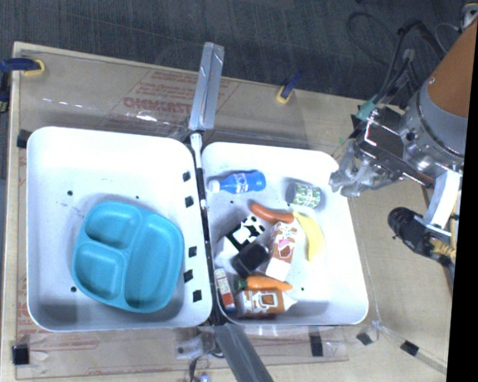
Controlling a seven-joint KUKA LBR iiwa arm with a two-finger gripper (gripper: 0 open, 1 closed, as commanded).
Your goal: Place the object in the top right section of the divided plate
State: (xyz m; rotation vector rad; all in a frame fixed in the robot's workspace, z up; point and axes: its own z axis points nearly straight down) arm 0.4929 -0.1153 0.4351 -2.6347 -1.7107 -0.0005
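Crowded toward the right bin's (344,274) near edge lie the pickable objects (265,255) — none lifted, none between the gripper's (348,177) fingers, whose gape cannot be told, at its far right corner — while the blue divided plate (128,255) waits in the left bin (49,169).

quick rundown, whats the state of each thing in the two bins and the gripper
divided plate: lies flat in the left bin, nothing in its sections
blue bottle: on its side, right bin
small can: on its side
banana: lying flat
sausage: lying beside the carton
carton: tipped over in the pile
sauce bottle: on its side
gripper: above the right bin's far corner, holds nothing visible
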